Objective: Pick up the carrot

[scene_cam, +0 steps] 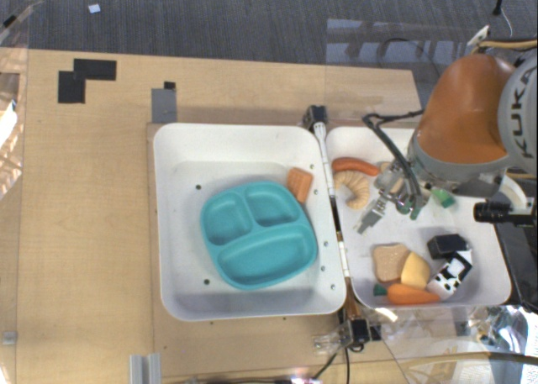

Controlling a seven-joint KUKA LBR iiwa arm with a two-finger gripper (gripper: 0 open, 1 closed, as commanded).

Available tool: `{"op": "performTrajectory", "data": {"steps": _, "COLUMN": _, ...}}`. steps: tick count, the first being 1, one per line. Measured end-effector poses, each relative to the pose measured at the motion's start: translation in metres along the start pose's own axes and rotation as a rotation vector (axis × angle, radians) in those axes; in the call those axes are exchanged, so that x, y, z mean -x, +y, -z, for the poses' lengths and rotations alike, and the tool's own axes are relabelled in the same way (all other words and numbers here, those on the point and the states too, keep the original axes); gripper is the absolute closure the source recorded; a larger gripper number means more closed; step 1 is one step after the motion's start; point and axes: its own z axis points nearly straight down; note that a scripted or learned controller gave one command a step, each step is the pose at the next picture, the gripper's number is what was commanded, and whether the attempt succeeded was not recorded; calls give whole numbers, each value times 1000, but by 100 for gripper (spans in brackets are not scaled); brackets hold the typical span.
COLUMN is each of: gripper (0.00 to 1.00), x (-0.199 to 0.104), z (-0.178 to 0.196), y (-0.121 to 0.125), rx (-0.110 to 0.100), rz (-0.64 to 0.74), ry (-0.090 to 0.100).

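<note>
Above the right bin (503,286), our jaws (392,202) hang open, empty; crowded carrot (412,294) risks snagging bread (389,261).

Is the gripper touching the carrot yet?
Apart. The camera view shows the gripper hovering mid-bin, with bare white bin floor between it and the carrot at the near edge.

Grey arm with orange band (471,113) runs off the frame at 3 o'clock and covers the right white bin's (471,298) far corner. Small green object (443,199) partly hidden under the wrist (identity unclear). Finger spacing on the two-finger gripper (388,210) unreadable.
</note>
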Motion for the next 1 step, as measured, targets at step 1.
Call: {"op": "performTrajectory", "data": {"steps": 1, "gripper": 0, "x": -41, "z": 57, "y": 9, "rx": -2, "rz": 142, "ry": 3}}
